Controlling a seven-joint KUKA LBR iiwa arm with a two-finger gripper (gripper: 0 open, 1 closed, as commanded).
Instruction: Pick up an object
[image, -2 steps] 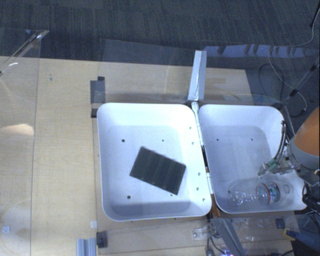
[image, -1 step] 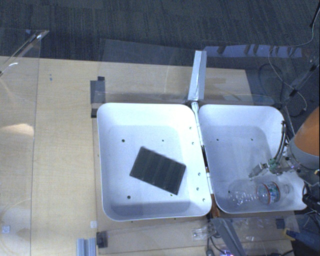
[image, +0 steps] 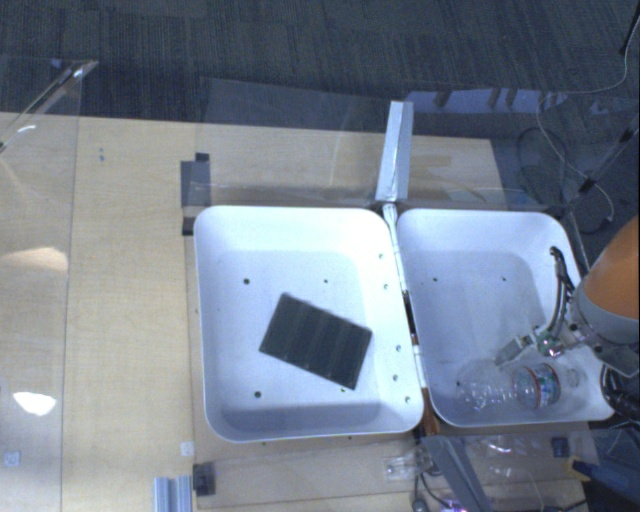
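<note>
- 2 white bins are sitting side by side on the wooden bench (image: 100, 330), meeting at a metal divider bar (image: 394, 160) that is sticking out behind them.
- The left bin (image: 215, 260) is holding 1 dark, ribbed rectangular pad (image: 316, 340), lying flat and turned at an angle near the middle of the floor.
- The right bin (image: 450, 240) is holding a clear plastic bottle (image: 505, 385), lying on its side in the near right corner, with a dark band near its right end.
- The arm (image: 612, 285) is reaching in from the right, its orange band showing at the edge.
- The gripper (image: 545, 343) is hanging low in the right bin, just above the bottle's right end and very close to it.
- How wide the gripper is standing is too small and cluttered to make out, and I cannot tell whether it is gripping the bottle.
</note>
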